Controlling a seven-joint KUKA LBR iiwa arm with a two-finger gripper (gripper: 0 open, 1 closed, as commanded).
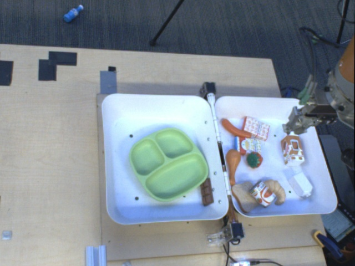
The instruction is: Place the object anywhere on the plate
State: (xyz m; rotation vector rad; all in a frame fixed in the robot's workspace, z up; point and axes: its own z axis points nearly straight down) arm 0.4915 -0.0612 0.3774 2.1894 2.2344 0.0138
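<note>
Here, gripper (295,125) hangs over right bin (327,190), finger state unclear; green plate (169,164) lies in left bin (119,148).

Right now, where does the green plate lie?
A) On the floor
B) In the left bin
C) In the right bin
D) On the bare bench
B: the green plate lies inside the left bin, while the toy foods fill the right bin.

My target plate (169,164) is a green three-compartment tray, lying flat and tilted diagonally in the left bin (119,148).
</note>
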